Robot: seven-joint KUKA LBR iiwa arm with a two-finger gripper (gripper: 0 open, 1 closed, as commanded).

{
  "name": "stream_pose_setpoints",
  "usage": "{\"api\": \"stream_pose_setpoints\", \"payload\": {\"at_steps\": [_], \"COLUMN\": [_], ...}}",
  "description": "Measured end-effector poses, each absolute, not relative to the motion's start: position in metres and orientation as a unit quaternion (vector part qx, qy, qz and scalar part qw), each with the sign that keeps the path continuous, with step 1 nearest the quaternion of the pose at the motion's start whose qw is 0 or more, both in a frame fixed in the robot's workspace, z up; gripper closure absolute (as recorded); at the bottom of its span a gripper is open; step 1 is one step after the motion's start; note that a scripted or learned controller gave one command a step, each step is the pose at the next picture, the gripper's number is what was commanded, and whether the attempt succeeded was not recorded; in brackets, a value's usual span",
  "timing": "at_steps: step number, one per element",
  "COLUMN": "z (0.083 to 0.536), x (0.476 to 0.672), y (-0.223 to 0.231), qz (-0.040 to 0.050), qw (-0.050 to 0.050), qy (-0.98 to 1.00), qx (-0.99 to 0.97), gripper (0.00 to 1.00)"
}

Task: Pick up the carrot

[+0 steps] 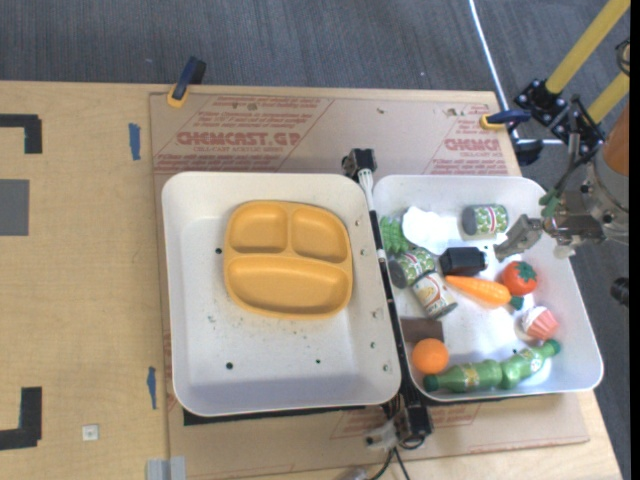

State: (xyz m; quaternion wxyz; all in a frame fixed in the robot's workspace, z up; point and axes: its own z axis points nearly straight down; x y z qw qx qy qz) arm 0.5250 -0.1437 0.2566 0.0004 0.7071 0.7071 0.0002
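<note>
Looking down from the one camera, you see a table (80, 268) with two white bins side by side. The left bin (195, 368) holds a yellow plate (289, 258) with three parts. The plate sits in the far half of that bin.

The right bin (585, 343) is full of toy food. The carrot (478, 289) lies near the middle of it. It is orange, lies flat, and its thin tip points left. A red tomato (519, 277) with a green top sits just to its right, touching or almost touching it. A small black block (463, 261) sits just beyond the carrot, on the far side. A little can with a label (431, 294) lies tilted just left of the carrot's tip. Another can (486, 219) lies farther back. A white crumpled thing (430, 227) rests near the far left corner, beside some green leaves (391, 232). An orange ball (431, 356) sits near the front, next to a long green veggie (485, 372). A pink and white cupcake (539, 321) sits to the right of the carrot, well apart from it.

The end effector (535, 231) is at the right side of the right bin, near the far edge. It is above the tomato's far side and apart from the carrot. Nothing is between its fingers. I cannot tell how wide it stands.
</note>
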Motion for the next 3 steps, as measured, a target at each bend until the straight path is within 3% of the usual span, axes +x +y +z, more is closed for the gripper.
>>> {"api": "stream_pose_setpoints", "payload": {"at_steps": [1,2,3], "z": [0.103,0.099,0.086], "x": [0.531,0.546,0.551], "y": [-0.124,-0.147,-0.137], "qz": [0.0044,0.0098,0.0011], "qw": [0.009,0.023,0.004], "qy": [0.648,0.721,0.832], "qx": [0.761,0.692,0.555], "gripper": [0.00,0.00,0.00]}}
